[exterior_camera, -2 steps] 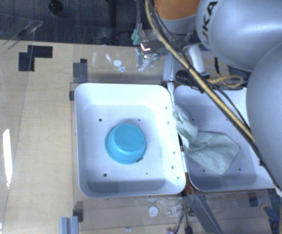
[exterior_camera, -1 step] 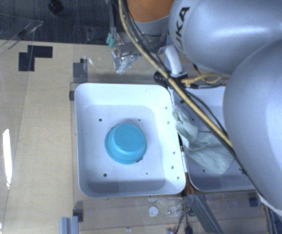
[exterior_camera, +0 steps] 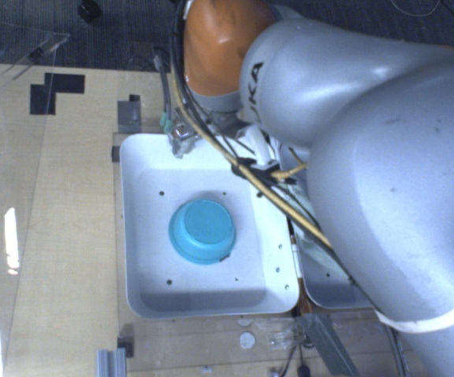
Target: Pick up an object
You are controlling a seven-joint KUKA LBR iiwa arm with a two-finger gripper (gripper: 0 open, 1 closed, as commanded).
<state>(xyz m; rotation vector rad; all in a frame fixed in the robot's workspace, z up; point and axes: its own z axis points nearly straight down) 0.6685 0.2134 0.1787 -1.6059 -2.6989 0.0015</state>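
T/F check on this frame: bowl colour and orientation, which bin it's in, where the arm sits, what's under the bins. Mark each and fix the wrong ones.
1. The round blue plastic bowl lies in the left shallow white bin. True.
2. The bowl is red. False: it is light blue.
3. The grey arm with the orange band covers most of the right white bin. True.
4. The bowl rests against the left bin's near wall. False: it sits near the middle of the floor, apart from all walls.
5. The bins stand on a light wooden bench. True.
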